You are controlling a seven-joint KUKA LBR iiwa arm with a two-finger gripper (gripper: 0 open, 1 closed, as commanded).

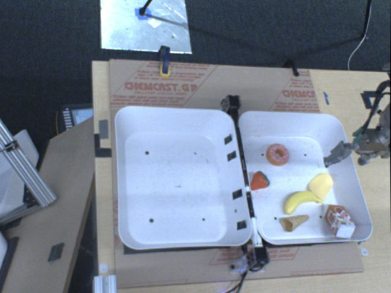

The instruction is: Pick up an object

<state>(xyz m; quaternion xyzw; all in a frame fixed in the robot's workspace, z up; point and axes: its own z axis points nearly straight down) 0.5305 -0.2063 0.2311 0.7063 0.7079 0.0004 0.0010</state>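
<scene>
— Where is the gripper [342, 151], and is it open or closed?

— It is at the right edge of the right bin [351, 182], over the rim, at the end of the arm that comes in from the right. A grey part points down and to the left, toward the inside of the bin. If it is open or closed, I cannot tell; it is too small and dark. I see no object in it, and it touches none of the objects.

— What lies in that bin?

— Six objects. A pink donut [278, 154] is near the middle of the bin, toward the back. A red strawberry [260, 180] lies at the left wall, beside the divider between the two bins. A yellow lemon [321, 185] is nearest to the gripper, below and to the left of it, and it touches the yellow banana [297, 202], which curves to the left from it. A brown cone [294, 223] lies in front of the banana. A red and white box [339, 220] is in the front right corner.

— And the left bin [128, 182]?

— It stands just beside the right one, on a brown cardboard sheet [201, 84].
</scene>
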